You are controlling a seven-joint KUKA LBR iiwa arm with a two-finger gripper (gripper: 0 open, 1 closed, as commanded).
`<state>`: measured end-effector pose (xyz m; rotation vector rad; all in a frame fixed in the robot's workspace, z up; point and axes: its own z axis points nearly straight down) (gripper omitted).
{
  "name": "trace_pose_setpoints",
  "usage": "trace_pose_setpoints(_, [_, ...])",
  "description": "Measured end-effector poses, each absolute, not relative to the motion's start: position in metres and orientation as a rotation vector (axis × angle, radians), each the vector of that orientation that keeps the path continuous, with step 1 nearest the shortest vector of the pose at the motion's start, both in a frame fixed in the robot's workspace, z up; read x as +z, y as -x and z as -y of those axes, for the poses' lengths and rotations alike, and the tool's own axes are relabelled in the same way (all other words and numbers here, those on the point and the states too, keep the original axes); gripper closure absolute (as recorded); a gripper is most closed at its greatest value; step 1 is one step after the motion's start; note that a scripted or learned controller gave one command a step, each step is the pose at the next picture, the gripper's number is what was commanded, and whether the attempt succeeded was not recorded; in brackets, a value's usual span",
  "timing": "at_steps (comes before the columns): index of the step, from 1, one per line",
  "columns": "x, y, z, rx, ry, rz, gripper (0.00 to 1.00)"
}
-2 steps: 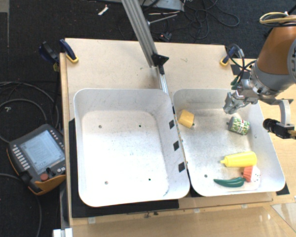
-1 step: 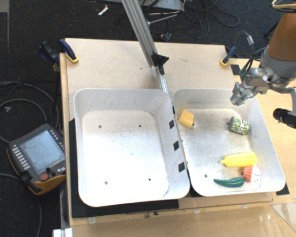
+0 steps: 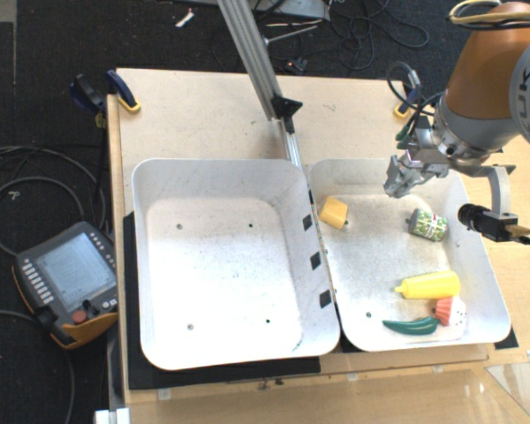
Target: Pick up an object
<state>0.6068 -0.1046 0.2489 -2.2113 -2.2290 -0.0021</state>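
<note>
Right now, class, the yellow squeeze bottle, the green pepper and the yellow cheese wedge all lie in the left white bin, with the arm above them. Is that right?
Not quite. The camera view shows the yellow squeeze bottle, green pepper and yellow cheese wedge in the right white bin, with the arm's gripper above them.

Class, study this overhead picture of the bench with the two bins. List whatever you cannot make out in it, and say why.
- Gripper: whether its jaws are open or shut; small and blurred in the camera view.
- Small can: its label is too small to read.
- Red and white item: what it is; small, tucked against the yellow bottle and green pepper.
- Arm: its base is cut off by the right edge.
</note>
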Motion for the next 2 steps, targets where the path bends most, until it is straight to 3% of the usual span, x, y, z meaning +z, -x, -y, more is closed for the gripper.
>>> trace_pose_setpoints(2, [0.236, -0.583, -0.015, -0.001, 2.209, 2.229, 1.0])
